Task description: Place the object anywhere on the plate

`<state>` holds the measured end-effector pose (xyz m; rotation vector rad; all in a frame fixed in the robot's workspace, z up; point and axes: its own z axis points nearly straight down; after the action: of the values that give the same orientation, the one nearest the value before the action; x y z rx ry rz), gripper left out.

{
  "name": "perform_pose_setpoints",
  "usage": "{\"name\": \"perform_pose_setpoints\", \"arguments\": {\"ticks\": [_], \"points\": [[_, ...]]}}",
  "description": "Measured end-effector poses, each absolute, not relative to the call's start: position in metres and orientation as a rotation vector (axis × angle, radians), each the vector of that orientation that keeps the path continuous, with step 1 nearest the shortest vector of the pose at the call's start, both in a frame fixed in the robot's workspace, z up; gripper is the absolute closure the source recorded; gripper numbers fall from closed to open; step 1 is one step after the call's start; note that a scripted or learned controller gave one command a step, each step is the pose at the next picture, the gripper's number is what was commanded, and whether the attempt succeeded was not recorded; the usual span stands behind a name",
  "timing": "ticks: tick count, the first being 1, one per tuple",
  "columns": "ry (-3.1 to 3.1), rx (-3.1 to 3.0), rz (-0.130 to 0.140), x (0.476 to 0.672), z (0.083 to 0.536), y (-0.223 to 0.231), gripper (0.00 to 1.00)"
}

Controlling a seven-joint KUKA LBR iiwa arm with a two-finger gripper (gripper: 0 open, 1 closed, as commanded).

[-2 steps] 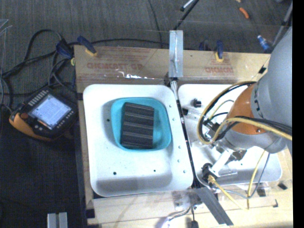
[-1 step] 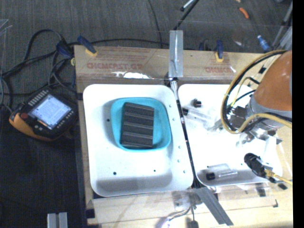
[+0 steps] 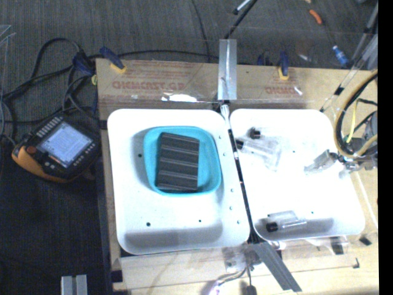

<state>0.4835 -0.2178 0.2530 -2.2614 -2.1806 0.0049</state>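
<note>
A teal square plate (image 3: 212, 165) lies in the left white bin (image 3: 123, 183). A dark grey ribbed block (image 3: 178, 161) rests flat on the plate, covering most of its middle. My gripper (image 3: 323, 160) shows as a small grey metal tip at the right side of the right bin (image 3: 319, 201), low over the bin floor and far from the plate. Nothing is visible between its tips.
In the right bin lie a clear plastic piece with a black cap (image 3: 261, 145) near the back left and a clear tube with a dark end (image 3: 284, 221) near the front wall. Yellow and black cables (image 3: 350, 125) hang at the right edge. A handheld control pendant (image 3: 61, 147) lies left of the bench.
</note>
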Motion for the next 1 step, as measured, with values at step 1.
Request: {"name": "perform_pose_setpoints", "arguments": {"ticks": [1], "points": [[-2.181,-2.261,0.004,0.4835,0.2530,-0.2177,0.00]]}}
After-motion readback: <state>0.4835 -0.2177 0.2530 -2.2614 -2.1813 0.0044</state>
